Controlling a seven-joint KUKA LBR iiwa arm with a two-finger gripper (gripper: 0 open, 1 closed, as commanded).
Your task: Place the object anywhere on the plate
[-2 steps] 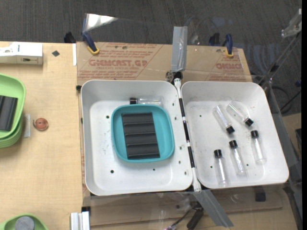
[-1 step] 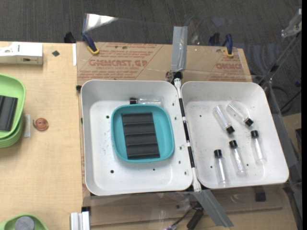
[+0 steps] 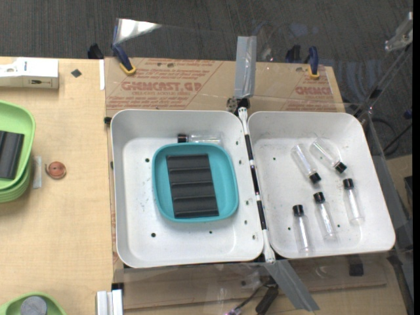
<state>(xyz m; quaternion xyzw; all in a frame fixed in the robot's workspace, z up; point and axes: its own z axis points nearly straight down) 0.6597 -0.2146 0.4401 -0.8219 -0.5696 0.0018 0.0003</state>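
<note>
2 shallow white plastic bins sit side by side on the surface in front of you. In the left bin point(image 3: 131, 235) you have a teal square plate point(image 3: 226, 176) with a black ribbed insert point(image 3: 191, 184) lying in it. 1 clear plastic vial with a black cap point(image 3: 193, 138) lies on its side just behind the plate's far edge, on the bin floor and off the plate. In the right bin point(image 3: 367, 241) you can count 5 more clear black-capped vials point(image 3: 304, 161), scattered and lying flat, well apart from the plate. A brown cardboard sheet point(image 3: 170, 84) lies behind the bins. At your far left, a green tray point(image 3: 20, 120) reaches in from the edge of the view.
</note>
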